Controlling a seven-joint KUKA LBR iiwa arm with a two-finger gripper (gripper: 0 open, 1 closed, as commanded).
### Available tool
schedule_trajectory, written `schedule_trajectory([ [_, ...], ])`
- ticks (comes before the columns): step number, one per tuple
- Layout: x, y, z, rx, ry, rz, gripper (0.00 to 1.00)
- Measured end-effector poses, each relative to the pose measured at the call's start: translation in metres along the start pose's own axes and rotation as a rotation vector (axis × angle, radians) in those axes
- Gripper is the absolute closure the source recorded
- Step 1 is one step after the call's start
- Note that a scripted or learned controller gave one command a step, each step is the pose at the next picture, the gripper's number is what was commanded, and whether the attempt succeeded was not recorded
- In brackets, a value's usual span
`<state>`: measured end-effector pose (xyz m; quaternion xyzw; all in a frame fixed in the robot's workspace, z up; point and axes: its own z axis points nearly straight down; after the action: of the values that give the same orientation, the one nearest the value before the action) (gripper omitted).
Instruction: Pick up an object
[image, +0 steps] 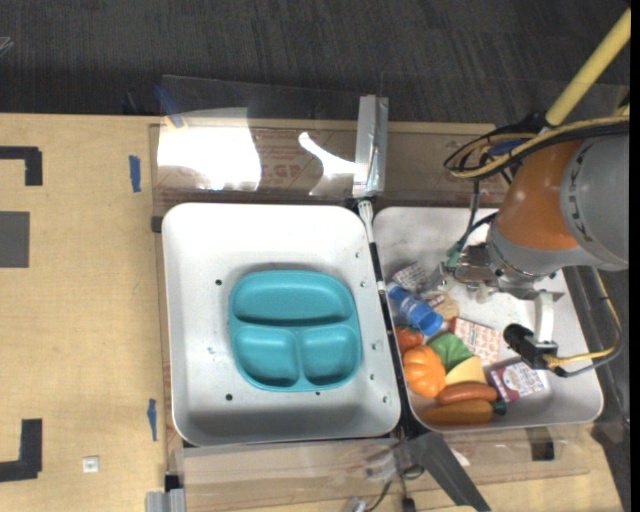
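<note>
Toy pumpkin (424, 371) crowded by sausage (462, 394), blue bottle (414, 309), packets, arm (545, 215) overhead, jaws' state unclear

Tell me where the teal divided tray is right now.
In the camera view, the teal divided tray lies in the middle of the left bin, across the divider from the toy food pile in the right bin.

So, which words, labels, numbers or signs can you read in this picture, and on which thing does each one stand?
No text can be read here.
Flat white packet with red print, right bin: print too blurred to read.
Small purple-and-white packet: label too small to read.
Crumpled silver wrapper: marks blurred.
Blue bottle: label unreadable.
Teal divided plate, left bin: no writing seen.
</note>
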<state>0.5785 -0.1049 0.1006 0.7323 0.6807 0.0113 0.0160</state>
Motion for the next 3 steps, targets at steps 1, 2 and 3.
schedule_trajectory([
  [1, -0.002, -0.008, 0.0, -0.001, 0.003, -0.018, 0.0],
  [2, 0.003, 0.015, 0.002, 0.012, 0.004, -0.015, 0.0],
  [3, 0.007, 0.007, 0.001, 0.002, 0.0, -0.013, 0.0],
])
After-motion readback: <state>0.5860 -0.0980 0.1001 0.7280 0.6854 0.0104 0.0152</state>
